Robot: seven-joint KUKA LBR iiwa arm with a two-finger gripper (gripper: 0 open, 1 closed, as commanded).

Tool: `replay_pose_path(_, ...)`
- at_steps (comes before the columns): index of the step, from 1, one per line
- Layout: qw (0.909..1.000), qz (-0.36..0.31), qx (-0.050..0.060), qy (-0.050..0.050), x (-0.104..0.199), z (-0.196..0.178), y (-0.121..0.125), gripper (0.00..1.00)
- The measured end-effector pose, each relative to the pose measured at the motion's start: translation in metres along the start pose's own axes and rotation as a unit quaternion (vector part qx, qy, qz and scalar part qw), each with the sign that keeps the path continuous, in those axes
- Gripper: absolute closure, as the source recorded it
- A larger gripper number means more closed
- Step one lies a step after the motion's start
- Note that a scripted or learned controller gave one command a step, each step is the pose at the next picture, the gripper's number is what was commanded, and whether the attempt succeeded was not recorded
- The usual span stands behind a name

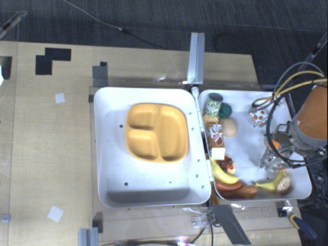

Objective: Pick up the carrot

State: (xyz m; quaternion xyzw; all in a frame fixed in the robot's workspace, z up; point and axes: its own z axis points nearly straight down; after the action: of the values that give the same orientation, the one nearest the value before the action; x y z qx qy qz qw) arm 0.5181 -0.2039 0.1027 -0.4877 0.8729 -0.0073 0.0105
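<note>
Pale wood-grain worktop (46, 152) carries two shallow white plastic bins side by side, rounded corners, smooth matte walls.

Left bin (110, 178): one yellow-orange moulded plastic tray (156, 132), three compartments, rounded square outline, sits at roughly 12 o'clock of the bin's centre.

Right bin (243, 132): clutter runs down the 9 o'clock wall. From the top: dark round lid-like piece, green bumpy toy vegetable (224, 109), a beige egg-shaped item (229, 127), printed small cartons. Lower down a curved glossy yellow banana (223, 173), and a smooth red-brown sausage shape (237, 190) along the 6 o'clock wall. A second small yellow banana with a tan end (274, 183) lies at about 5 o'clock. A small white cup-like piece with red spots (258, 116) sits at about 1 o'clock.

Grey arm with orange band (312, 119) enters from 3 o'clock, cables looped over it. Gripper (271, 155) is down inside the right bin near the 3 o'clock wall. Small orange piece, likely the carrot (276, 144), shows right at the gripper, mostly hidden by metal parts and cables. Cannot tell whether the jaws are released or clenched, nor whether the carrot is between them.
</note>
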Motion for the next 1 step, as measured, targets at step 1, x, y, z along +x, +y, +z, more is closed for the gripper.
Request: replay_pose_path(1,0.9921,-0.125,-0.007,0.002,-0.0163,0.0141,-0.0278,1.00)
